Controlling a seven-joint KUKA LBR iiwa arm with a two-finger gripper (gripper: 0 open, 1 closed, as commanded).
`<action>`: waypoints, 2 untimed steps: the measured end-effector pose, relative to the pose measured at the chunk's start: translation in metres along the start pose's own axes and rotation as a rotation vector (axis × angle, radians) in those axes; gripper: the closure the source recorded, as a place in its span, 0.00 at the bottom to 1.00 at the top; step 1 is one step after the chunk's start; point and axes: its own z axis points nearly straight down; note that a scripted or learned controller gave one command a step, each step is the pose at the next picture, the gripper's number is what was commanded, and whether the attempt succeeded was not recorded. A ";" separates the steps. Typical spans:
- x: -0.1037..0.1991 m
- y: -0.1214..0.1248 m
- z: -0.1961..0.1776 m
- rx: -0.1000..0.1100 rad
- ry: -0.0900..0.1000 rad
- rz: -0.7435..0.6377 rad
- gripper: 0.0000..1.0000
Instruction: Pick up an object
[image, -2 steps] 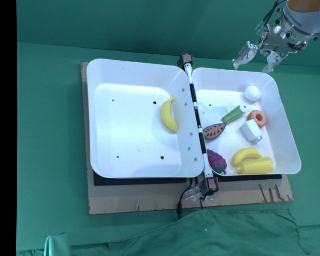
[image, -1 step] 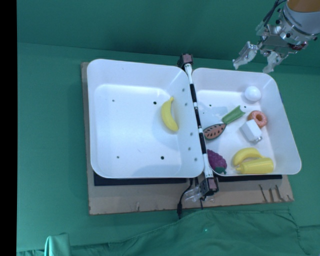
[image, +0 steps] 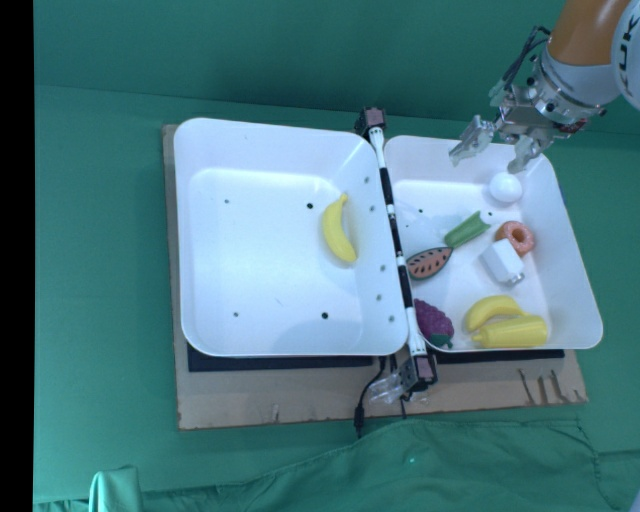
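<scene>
Nearest the camera, along the lower edge of the right bin (image: 585, 300), lie a yellow corn cob (image: 512, 332), a small banana (image: 490, 309) just above it, and a purple grape bunch (image: 433, 322) beside the divider. Farther up sit a watermelon slice (image: 429, 263), a green pepper (image: 466, 229), a white block (image: 501, 261), and an orange ring (image: 516, 237) touching the block's upper corner. A white ball (image: 505, 187) rests near the far wall of that bin. Over the far right corner hangs the end effector (image: 497, 146), its two fingers spread wide with nothing between them; one fingertip is just above the white ball, the other out toward the bin's middle. The orange band of the arm (image: 590, 30) shows above the wrist. A lone larger banana (image: 338, 230) lies in the left bin (image: 210, 160), near its right wall. Both bins stand on cardboard (image: 280, 400) on the green-draped desk (image: 100, 250).
</scene>
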 end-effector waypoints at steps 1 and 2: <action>0.007 0.001 0.044 -0.002 0.000 -0.001 0.00; 0.012 0.001 0.085 -0.001 0.000 -0.001 0.00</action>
